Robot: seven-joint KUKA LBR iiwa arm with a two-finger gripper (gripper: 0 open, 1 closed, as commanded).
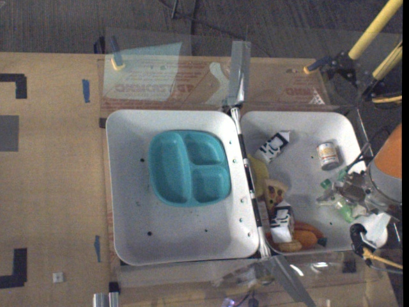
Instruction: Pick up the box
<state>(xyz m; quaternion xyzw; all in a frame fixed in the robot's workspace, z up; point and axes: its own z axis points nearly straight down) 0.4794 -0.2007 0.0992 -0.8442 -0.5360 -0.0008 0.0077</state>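
Box (273, 147) — right bin (300, 178), upper left | gripper (339, 194) apart, perhaps unladen

From my feed, the arm (391, 165) is cut off by the right edge, so I see just its orange band and wrist. The hand (339, 194) is a blur of metal over the right bin (300, 123); I cannot make out its fingers. Items piled in that bin's lower left corner overlap, and I cannot tell 1 from another.
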